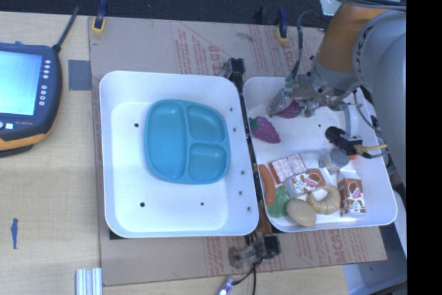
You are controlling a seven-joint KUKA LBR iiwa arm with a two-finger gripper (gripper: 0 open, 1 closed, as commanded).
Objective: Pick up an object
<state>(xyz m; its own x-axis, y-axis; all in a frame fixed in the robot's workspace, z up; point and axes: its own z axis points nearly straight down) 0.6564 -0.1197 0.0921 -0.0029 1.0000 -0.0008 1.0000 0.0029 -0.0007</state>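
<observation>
The end effector (289, 101) is low in the far end of the right bin (387, 217), and there's something purple (293, 109) right at its tip, seemingly pressed against the fingers. Whether that piece is truly pinched between them or just lying under them, I can't tell from this slant, so I won't call it a grasp. A second purple item, a grape-like bunch (264, 128), lies just beside, toward the camera and slightly toward the left bin (173, 217), its long axis slanting from the divider into the bin. Everything else is farther down the right bin: packets, a carrot (266, 179), a bread-like piece (324, 200), well apart from the tool. The left bin carries a blue divided plate (187, 141). My read: the nearest candidate is the purple piece at the tip; a straight lift would settle it.
</observation>
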